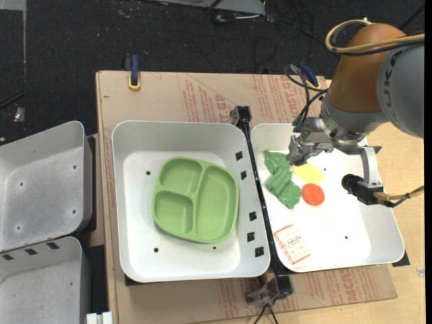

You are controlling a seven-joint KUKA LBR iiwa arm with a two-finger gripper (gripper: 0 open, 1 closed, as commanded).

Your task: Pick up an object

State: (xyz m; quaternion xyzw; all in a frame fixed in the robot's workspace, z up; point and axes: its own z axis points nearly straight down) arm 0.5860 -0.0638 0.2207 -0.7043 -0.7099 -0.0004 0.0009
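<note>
In the right bin [351,245] lie a crumpled green cloth [282,179], a yellow disc [309,173], an orange-red round piece [312,194] and a small white card with red print [293,242]. My gripper [298,155] hangs low over the bin's upper left part, right at the green cloth's top edge and the yellow disc. The arm's wrist above hides how its tips stand, and nothing is seen held between them.
The left bin [135,248] holds a green divided plate [196,199]. A black divider [253,181] runs between the bins. A black fitting with a cable [361,187] sits at the right bin's right side. White lids [40,181] lie far left.
</note>
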